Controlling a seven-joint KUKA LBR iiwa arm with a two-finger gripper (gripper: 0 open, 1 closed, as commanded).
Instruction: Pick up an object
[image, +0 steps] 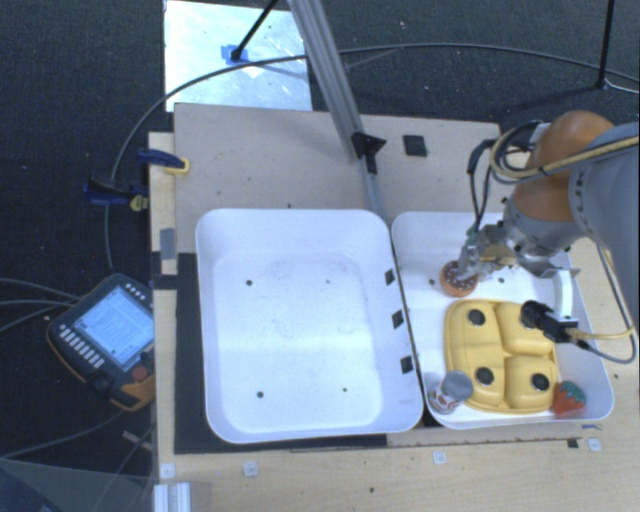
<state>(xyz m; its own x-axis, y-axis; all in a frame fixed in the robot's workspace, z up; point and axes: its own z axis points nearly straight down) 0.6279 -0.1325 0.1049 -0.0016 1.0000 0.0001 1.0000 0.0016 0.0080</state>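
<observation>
Gripper (468, 262) low in the right bin (420, 240)

It sits right over a small brown round thing (458, 281); can't tell its grip state. Yellow tray (500, 355) just below it.

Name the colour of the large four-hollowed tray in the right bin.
Yellow tray, plain in the camera view.

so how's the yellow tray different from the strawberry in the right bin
The yellow tray is far bigger than the strawberry. The tray is yellow with dark round spots on its four humps; the strawberry is red with a green top. The tray fills the bin's middle; the strawberry sits in its near right corner. Both lie in the right bin, side by side.
</observation>
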